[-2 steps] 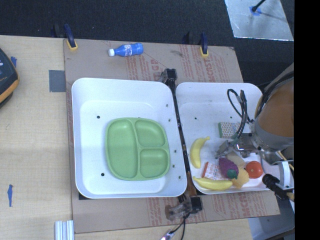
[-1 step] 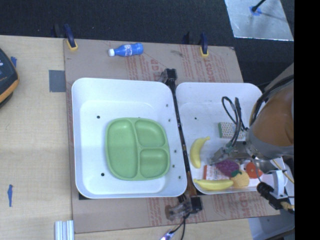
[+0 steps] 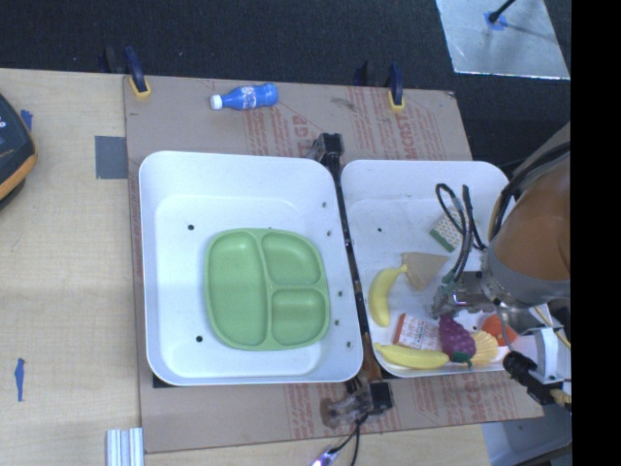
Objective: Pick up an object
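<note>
The right bin (image 3: 388,184) holds several toy foods. A small banana (image 3: 382,294) lies upright at its left, and a longer banana (image 3: 412,358) rests along the front wall. Between them is a red and white packet (image 3: 417,332). A purple grape bunch (image 3: 456,338) sits just right of the packet, with a red and orange piece (image 3: 495,330) beside it. A tan card-like piece (image 3: 420,268) lies mid-bin. My gripper (image 3: 454,296) hangs low over the bin, just above the grape bunch and right of the tan piece. Nothing visibly sits in it.
The left bin (image 3: 165,183) holds a green divided plate (image 3: 265,287). A blue bottle (image 3: 245,97) lies on the bench behind the bins. Black cables (image 3: 454,207) loop over the right bin's back. Clamps (image 3: 330,148) sit between the bins.
</note>
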{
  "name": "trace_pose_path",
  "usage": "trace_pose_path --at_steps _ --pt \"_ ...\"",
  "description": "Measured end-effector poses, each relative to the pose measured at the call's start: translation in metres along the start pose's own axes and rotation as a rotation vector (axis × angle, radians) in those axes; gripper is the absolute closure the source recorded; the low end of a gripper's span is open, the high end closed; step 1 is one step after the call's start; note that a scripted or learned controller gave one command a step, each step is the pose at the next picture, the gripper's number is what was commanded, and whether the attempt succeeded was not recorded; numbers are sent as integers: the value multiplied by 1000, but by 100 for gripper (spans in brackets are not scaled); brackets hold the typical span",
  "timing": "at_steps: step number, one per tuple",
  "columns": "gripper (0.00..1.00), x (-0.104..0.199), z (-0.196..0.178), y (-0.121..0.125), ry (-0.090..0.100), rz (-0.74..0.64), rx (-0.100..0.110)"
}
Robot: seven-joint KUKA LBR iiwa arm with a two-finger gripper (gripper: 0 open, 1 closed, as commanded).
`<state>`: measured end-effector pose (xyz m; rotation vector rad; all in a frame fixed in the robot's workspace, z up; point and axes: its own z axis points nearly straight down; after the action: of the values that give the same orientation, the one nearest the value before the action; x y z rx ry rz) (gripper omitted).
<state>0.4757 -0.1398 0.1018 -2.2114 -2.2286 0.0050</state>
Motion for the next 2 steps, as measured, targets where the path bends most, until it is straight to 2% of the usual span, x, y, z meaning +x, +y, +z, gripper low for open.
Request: trace_pose_path --at_steps 1,2 --pt "100 8 -74 0 1 4 -2" --pt "100 35 -76 78 1 3 -2"
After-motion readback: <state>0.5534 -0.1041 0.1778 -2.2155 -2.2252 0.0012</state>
